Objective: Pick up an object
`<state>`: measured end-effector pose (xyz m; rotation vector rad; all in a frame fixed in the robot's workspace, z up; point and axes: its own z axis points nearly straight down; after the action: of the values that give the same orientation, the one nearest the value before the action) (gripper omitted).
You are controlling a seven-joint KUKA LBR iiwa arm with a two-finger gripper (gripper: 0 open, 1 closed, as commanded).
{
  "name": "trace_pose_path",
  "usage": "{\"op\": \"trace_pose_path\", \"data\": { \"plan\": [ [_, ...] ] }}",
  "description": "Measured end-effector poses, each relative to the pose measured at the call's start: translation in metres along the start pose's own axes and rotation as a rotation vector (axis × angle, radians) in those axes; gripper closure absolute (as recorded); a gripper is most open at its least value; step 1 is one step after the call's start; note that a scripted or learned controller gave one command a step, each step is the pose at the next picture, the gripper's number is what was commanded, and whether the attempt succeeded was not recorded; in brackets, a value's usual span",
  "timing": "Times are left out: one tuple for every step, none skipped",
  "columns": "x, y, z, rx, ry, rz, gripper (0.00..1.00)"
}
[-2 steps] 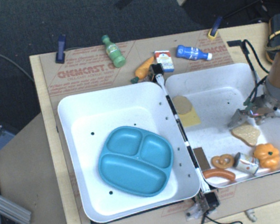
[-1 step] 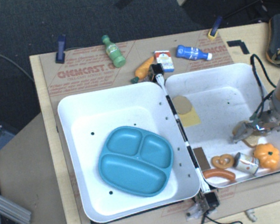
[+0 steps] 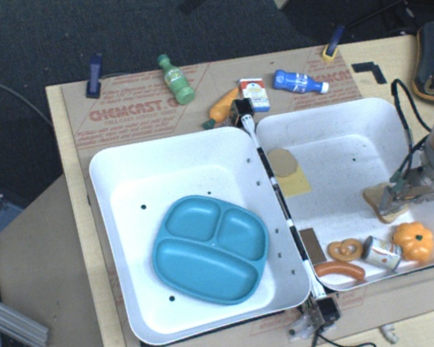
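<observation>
The right bin (image 3: 334, 127) holds several small objects along its near edge: a pretzel (image 3: 345, 250), a red sausage (image 3: 340, 271), a silver can (image 3: 381, 253) and an orange pumpkin (image 3: 413, 242). A tan chunk (image 3: 382, 203) lies by the right wall. My gripper (image 3: 407, 189) comes in from the right and sits low, right against that chunk. A round tan disc (image 3: 283, 162) and a yellow square (image 3: 294, 184) lie near the divider.
The left bin (image 3: 119, 186) carries a blue divided plate (image 3: 210, 248). Behind the bins on the board lie a green bottle (image 3: 177, 80), a blue bottle (image 3: 299, 82), a small carton (image 3: 254, 94) and an orange toy (image 3: 224, 106). A cable (image 3: 399, 107) arcs over the right bin's wall.
</observation>
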<state>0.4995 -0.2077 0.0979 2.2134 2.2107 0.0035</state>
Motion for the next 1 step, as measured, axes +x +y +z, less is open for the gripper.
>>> {"op": "trace_pose_path", "data": {
  "plan": [
    [0.0376,0.031,-0.0231,0.009,0.007,-0.003,1.0]
  ]
}}
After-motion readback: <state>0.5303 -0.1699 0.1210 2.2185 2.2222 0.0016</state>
